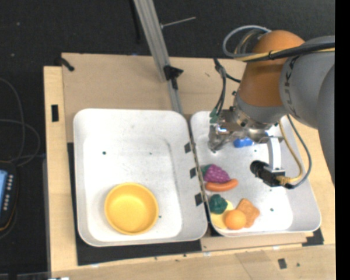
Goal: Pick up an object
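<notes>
My gripper [217, 140] hangs over the upper left part of the right bin [297, 214], just under the orange wrist band. A small blue object [242, 142] lies right beside it on its right, partly hidden by the wrist. Below the gripper, along the bin's left side, lie purple grapes [216, 172], an orange-red carrot-like piece [221, 185], a green vegetable [217, 204], an orange fruit [235, 219] and a tan bread-like piece [249, 210]. Nothing shows between the fingers.
A yellow bowl [131, 207] sits in the lower part of the left bin [105, 133]. A black cable connector [267, 173] hangs over the right bin. A metal pole [154, 39] slants up from between the bins.
</notes>
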{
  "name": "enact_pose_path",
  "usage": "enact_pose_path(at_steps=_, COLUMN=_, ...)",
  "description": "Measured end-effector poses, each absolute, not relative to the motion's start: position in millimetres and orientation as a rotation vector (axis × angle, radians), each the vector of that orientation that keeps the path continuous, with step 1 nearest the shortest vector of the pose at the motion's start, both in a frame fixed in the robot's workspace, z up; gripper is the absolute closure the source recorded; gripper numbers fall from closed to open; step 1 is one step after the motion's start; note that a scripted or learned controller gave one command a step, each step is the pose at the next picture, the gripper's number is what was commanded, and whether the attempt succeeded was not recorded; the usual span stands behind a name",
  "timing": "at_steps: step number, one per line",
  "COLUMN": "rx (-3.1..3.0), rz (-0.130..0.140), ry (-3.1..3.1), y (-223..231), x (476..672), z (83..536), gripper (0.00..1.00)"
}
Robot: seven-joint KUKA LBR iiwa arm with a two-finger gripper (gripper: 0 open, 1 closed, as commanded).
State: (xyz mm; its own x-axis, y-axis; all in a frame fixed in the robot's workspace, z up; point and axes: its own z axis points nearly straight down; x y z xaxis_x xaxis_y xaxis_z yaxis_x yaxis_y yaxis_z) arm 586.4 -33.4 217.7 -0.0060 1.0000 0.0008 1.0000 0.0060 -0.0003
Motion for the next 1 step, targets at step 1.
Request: enact_pose_path(at_steps=1, rx=-2.212, rz=-0.002, ry=-2.228, y=22.2, x=573.3, z=216.1, gripper=1.00)
